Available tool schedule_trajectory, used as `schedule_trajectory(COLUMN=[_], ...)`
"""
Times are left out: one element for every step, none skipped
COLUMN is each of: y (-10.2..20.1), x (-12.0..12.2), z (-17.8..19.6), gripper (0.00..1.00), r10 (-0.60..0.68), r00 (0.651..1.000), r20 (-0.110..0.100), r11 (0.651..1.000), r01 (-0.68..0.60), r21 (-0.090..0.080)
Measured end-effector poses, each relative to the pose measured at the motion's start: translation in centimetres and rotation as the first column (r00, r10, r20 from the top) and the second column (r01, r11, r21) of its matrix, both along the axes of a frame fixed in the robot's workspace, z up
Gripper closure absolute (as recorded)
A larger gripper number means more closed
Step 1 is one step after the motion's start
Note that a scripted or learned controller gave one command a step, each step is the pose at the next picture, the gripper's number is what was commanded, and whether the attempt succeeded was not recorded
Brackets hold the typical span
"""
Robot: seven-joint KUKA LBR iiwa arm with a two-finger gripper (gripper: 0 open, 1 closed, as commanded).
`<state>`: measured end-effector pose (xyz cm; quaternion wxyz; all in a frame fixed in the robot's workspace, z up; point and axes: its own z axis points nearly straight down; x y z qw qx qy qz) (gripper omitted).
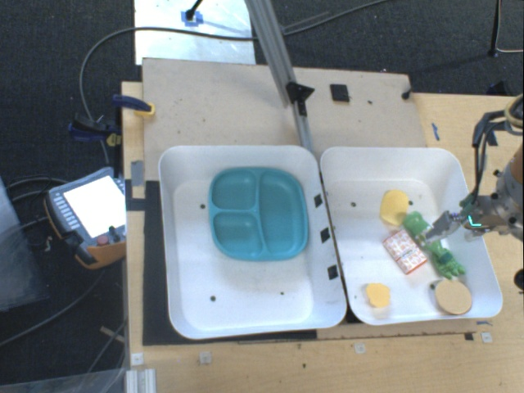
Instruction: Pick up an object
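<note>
The right bin (pixel 360 178) holds a yellow lump (pixel 395 206), a green toy (pixel 416 223), a red-and-white patterned card (pixel 405 250), a second green piece (pixel 447 261), a small yellow piece (pixel 377 295) and a round tan disc (pixel 453 296). My gripper (pixel 442 224) reaches in from the right, low over the bin, with its tip just right of the green toy and above the second green piece. Nothing shows between its fingers.
The left bin (pixel 184 244) carries a teal divided plate (pixel 259 214). A grey pole (pixel 278 51) slants across the board behind the bins. A handheld pendant (pixel 88 215) lies off the bench to the left.
</note>
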<state>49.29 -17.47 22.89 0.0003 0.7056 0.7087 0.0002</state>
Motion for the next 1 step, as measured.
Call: schedule_trajectory(y=[0.0], x=[0.03], z=[0.04], gripper=[0.0], r10=[0.0], r00=[1.0], r20=[0.001], r11=[1.0], r01=[0.0], r21=[0.0])
